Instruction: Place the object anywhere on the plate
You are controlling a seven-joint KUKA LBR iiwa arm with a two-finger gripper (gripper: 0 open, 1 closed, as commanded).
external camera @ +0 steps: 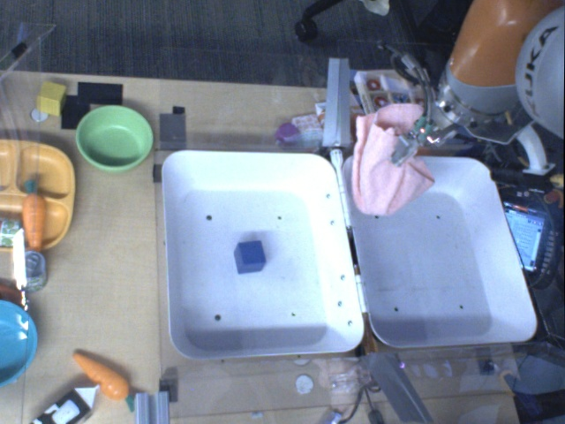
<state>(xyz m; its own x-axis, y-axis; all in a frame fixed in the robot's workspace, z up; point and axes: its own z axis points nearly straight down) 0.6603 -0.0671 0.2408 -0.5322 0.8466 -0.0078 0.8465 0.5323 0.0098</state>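
Note:
A pink cloth (381, 168) hangs bunched over the back left corner of the right bin (459, 272), its top pinched between the fingers of my gripper (408, 148). The gripper is shut on the cloth's upper right edge, below the orange-banded wrist (494, 42). A yellow divided plate (53, 170) lies at the far left of the bench with a carrot (33, 221) on it. A blue plate (16, 343) sits at the lower left edge, partly cut off.
A blue cube (251, 255) rests in the left bin (190, 193). A green bowl (114, 137) stands behind the left bin's back left corner. Another carrot (101, 375) lies at the front left. Small clutter lies behind the bins.

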